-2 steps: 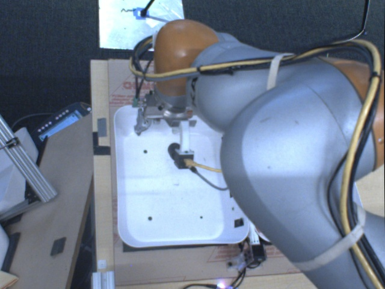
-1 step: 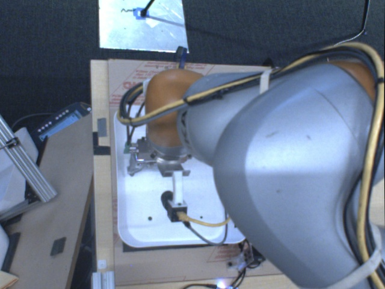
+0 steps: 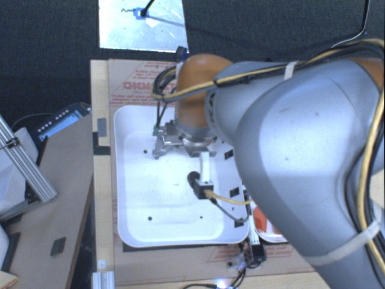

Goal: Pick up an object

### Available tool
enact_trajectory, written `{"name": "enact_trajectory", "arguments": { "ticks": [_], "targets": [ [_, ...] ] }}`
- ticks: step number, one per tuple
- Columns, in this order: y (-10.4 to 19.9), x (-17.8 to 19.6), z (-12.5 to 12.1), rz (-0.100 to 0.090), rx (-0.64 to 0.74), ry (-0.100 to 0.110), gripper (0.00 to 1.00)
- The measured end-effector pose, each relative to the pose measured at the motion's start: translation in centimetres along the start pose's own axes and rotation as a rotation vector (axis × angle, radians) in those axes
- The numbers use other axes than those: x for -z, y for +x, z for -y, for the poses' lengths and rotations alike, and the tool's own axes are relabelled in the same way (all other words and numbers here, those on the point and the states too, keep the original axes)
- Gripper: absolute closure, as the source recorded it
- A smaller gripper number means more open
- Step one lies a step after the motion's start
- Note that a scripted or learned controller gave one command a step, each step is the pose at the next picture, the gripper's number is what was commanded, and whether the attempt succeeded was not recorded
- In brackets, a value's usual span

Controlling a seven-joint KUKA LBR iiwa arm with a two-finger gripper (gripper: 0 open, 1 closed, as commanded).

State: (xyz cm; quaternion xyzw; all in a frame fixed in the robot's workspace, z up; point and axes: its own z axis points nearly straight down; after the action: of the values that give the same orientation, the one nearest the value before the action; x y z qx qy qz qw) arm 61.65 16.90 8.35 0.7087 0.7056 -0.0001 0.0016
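My gripper (image 3: 161, 144) hangs low over the upper left part of the left white bin (image 3: 138, 191), under the orange wrist band (image 3: 195, 77). I see nothing between it and the bin floor. A small dark speck (image 3: 146, 152) lies just left of the gripper, and two more specks (image 3: 150, 218) dot the bin floor near the front. An orange-red and white object (image 3: 264, 223) peeks out in the right bin, mostly hidden under the arm.
The big grey arm (image 3: 307, 155) covers the right bin and the right side of the view. Brown cardboard (image 3: 135, 83) lies under the bins. An aluminium rail (image 3: 27, 167) and a dark device (image 3: 60, 120) stand at the left. A shiny sheet (image 3: 141, 17) lies beyond the bench.
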Motion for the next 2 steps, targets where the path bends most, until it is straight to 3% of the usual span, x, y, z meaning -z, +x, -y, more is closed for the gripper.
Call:
{"name": "enact_trajectory", "arguments": {
  "ticks": [1, 2],
  "targets": [
    [0.5, 1.2, 0.1, -0.004, 0.006, 0.0, 1.0],
    [-0.8, 7.5, 3.4, -0.004, 0.004, -0.001, 1.0]
  ]
}}
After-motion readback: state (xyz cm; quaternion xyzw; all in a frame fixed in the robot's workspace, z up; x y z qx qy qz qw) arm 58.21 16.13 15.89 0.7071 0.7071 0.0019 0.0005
